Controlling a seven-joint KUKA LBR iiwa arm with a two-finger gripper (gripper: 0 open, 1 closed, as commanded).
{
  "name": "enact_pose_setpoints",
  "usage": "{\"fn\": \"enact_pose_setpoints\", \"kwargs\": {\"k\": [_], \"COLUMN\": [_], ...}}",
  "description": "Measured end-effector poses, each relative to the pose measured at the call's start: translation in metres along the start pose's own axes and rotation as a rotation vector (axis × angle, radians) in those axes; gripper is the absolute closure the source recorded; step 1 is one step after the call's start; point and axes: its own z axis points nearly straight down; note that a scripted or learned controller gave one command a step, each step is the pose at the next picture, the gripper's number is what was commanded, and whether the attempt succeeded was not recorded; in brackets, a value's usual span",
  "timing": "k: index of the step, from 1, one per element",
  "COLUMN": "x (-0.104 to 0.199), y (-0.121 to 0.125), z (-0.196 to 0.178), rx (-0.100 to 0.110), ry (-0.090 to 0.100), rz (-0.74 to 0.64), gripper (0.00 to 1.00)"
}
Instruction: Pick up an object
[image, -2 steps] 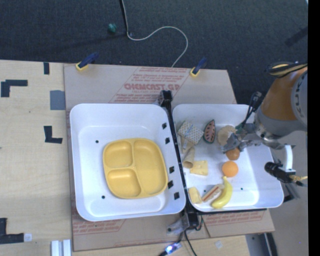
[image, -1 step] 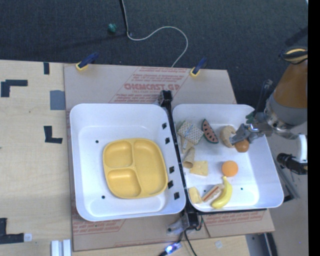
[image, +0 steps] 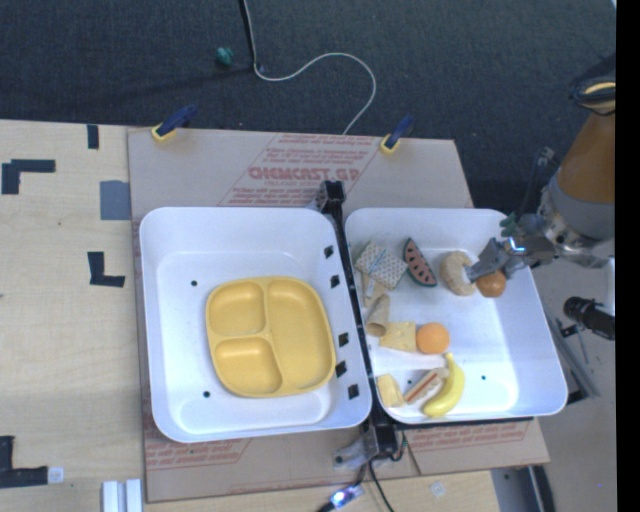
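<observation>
Dark carpet floor (image: 120, 60) behind a pale wooden bench (image: 60, 330)

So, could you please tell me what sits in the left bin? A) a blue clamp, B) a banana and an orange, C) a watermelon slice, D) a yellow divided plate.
D: the yellow divided plate lies alone in the left bin, while the banana, the orange and the watermelon slice lie in the right bin.
</observation>
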Motion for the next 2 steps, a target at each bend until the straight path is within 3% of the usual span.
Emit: {"fn": "enact_pose_setpoints", "kwargs": {"k": [2], "x": [0.115], "y": [-0.007], "z": [-0.003], "rx": [0.003], "ry": [0.001], "rz": [-0.005], "gripper": [1.00]}}
